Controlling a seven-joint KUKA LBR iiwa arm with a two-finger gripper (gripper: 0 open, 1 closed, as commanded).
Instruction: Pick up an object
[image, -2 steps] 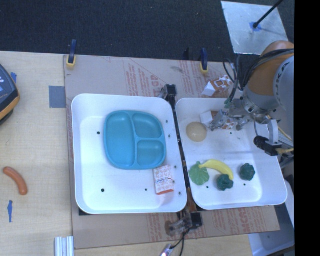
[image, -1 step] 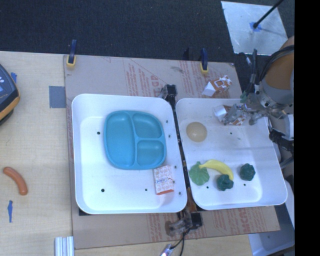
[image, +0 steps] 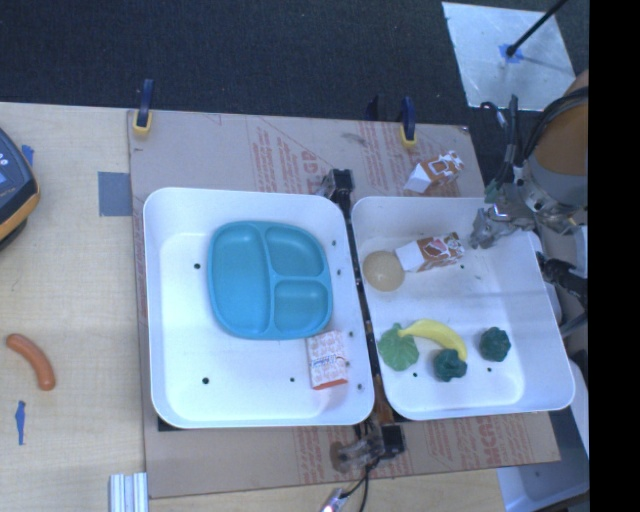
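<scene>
Gripper (image: 487, 226) sits at the top right part of the right bin (image: 540, 330), hanging from the grey arm with the orange band that comes in from the right. I cannot tell how it is set — it is small and blurry up there.

The closest thing to it is a little brown and white packet (image: 432, 251). It lies just beside the gripper, at about 8 o'clock from it. Its long side runs from about 8 o'clock to 2 o'clock, so its upper end points at the gripper. I think this packet is the easiest one to grab, because the gripper would only need a short move that way and then down.

Touching the packet's far end is a round tan ball (image: 383, 270). Lower in the same bin are a yellow banana (image: 437, 334), a light green leafy toy (image: 398, 349) and two dark green ones (image: 449, 366) (image: 494, 344) — all well apart from the gripper, at about 6 to 7 o'clock from it.

The left bin (image: 180, 330) has a blue tray (image: 270, 279) with three parts, and a small red and white packet (image: 327, 359) by its lower right corner. Another brown packet (image: 434, 174) lies outside the bins, near a blue clamp (image: 407, 120).

The packets have some print on them, but it is too small to read. The brown cardboard (image: 290, 160) under the bins has red writing that I cannot read either.
</scene>
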